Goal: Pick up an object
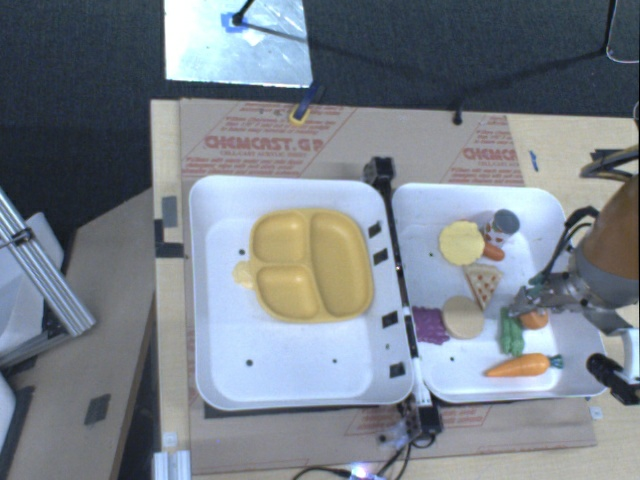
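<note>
Orange plastic, a small toy piece (535,319), sits near the right bin's (420,268) right wall, right under the gripper (528,306) — probably light, stiff and slick, best pinched across its middle. Whether the tool is wide or closed I cannot tell. Beside it lie a green pod (511,334), a carrot (518,366) — and a yellow divided tray (305,265) in the left bin (215,368).

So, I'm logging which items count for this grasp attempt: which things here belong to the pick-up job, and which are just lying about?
Job:
gripper
right bin
carrot
green vegetable
yellow disc
waffle wedge
tan round
purple piece

Lying about:
left bin
yellow divided plate
foil sheet
</note>
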`<state>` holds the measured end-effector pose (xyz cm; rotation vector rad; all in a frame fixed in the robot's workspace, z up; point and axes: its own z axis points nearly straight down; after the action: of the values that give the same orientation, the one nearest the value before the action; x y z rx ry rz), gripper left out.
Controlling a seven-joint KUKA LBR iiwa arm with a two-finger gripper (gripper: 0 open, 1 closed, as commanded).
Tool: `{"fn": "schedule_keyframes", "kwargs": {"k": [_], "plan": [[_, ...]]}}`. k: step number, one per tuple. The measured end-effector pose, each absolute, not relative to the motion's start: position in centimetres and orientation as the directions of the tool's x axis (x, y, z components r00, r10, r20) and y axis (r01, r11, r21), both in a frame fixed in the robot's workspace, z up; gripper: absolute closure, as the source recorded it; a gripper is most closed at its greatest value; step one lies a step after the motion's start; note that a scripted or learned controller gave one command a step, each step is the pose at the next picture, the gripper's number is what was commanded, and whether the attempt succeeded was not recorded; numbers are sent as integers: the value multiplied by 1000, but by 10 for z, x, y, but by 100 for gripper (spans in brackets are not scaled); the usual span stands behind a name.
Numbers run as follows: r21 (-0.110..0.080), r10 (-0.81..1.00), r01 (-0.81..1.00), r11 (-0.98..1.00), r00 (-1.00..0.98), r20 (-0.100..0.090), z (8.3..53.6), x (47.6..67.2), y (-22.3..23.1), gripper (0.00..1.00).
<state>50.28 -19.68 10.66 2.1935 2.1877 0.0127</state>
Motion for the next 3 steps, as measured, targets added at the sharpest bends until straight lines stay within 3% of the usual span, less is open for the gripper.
{"fn": "schedule_keyframes", "kwargs": {"k": [1, 3], "plan": [[4, 1000, 1000, 3, -3, -2, 151, 509, -201, 100], [5, 1000, 1000, 3, -3, -2, 226, 511, -204, 100]]}}
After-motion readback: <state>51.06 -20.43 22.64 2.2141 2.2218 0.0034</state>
